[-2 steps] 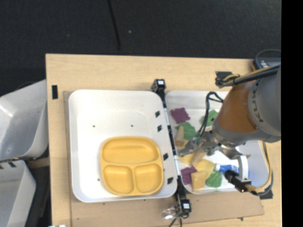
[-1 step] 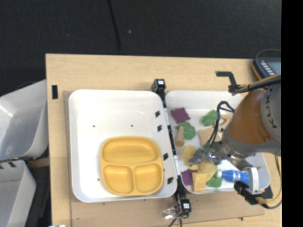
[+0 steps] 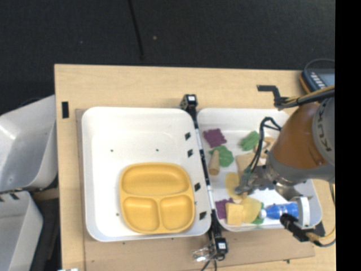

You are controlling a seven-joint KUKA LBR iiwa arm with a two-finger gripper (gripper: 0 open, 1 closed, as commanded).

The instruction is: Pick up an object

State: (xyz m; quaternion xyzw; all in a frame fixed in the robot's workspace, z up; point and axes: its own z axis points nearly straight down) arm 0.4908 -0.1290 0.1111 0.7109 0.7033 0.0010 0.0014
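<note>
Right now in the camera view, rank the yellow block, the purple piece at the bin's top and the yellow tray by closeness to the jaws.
1. Yellow block, just left of the gripper.
2. Purple piece, up at the right bin's far end.
3. Yellow tray, over in the left bin.

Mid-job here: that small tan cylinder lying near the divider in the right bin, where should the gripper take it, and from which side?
Probably across the middle of the small tan cylinder, coming straight down from above. It lies flat, its long axis running roughly up and down the image, so the fingers should close across its narrow width. A green piece sits close on its right and the purple piece above, leaving little room there.
</note>
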